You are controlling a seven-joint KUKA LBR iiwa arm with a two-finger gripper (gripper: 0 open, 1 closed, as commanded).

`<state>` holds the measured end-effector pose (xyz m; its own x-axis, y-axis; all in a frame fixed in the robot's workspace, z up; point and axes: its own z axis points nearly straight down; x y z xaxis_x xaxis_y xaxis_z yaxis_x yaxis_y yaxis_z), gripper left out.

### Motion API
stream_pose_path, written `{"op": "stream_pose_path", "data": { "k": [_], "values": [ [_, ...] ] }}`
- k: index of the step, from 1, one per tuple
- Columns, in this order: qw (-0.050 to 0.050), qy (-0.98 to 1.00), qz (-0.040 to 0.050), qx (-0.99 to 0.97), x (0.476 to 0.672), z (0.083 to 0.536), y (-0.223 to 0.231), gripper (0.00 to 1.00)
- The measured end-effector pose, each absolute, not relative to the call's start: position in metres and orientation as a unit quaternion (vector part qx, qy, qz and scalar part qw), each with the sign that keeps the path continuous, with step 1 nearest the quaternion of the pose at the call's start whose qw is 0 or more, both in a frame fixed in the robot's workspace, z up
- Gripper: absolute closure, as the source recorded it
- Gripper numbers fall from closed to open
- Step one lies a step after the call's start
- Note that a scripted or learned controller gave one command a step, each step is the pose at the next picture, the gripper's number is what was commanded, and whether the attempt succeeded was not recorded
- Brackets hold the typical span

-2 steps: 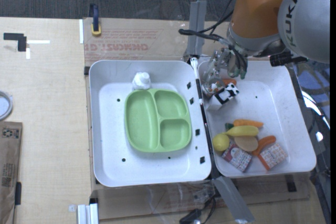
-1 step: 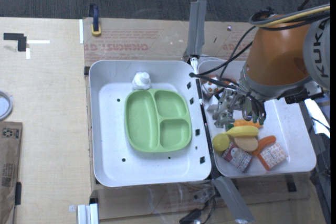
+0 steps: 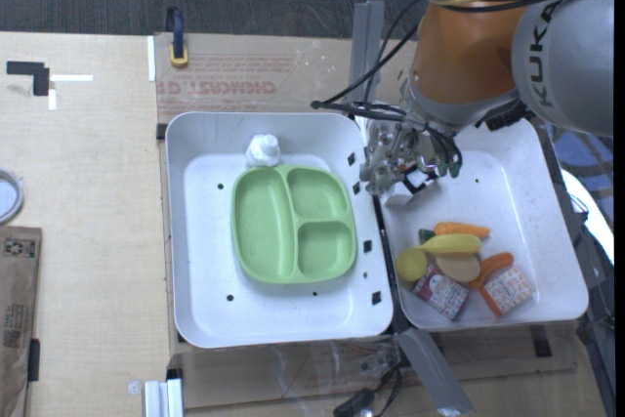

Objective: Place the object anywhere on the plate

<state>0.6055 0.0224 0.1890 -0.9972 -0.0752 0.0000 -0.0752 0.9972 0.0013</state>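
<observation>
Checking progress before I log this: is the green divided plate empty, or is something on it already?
Empty. All three compartments of the green plate show bare green; the white object lies just off its far rim, and the toy foods sit in the right bin.

The green three-compartment plate point(image 3: 293, 225) sits in the middle of the left bin point(image 3: 195, 308), its wells bare and open from above. Bare white floor rings it on the left, bottom and right. At its upper edge a small white object point(image 3: 263, 149) lies just beside the rim, narrowing the gap there. Between the bins, the two adjoining walls form a ridge at the frame's centre. In the right bin point(image 3: 547, 210) the arm's wrist and gripper point(image 3: 395, 173) with its cables crowd the upper left corner. A cluster of toy food point(image 3: 461, 264) fills the lower middle, its pieces touching; the bin's right side stays bare floor.
</observation>
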Motion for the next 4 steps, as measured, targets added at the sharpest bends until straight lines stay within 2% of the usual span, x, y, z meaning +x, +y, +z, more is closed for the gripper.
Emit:
{"op": "stream_pose_path", "data": {
  "k": [1,2,3,4],
  "values": [
    [-0.001,-0.995,-0.0007,0.101,0.623,0.189,-0.026,1.0],
    [-0.001,-0.968,-0.001,0.253,0.657,0.145,-0.094,1.0],
    [-0.002,-0.971,-0.0012,0.237,0.661,0.19,-0.025,1.0],
    [-0.002,-0.941,-0.0009,0.338,0.661,0.19,-0.056,1.0]
  ]
}}
